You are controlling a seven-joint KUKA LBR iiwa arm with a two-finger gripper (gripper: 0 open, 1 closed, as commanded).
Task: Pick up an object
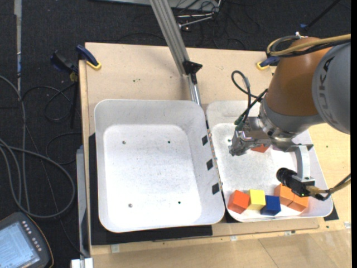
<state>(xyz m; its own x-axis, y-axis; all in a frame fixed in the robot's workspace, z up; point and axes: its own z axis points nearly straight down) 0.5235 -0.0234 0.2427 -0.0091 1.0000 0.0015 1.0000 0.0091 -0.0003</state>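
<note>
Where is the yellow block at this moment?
In the camera view, the yellow block lies near the front edge of the right bin, between an orange block and a blue block.

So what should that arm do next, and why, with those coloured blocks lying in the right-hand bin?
Probably move the gripper toward the near edge of the right bin and lower it over one block. It hangs above the bin's middle, while the orange block, yellow block and blue block lie clustered along that near edge. A small reddish-orange piece shows just beside the gripper; what it is cannot be told.
</note>
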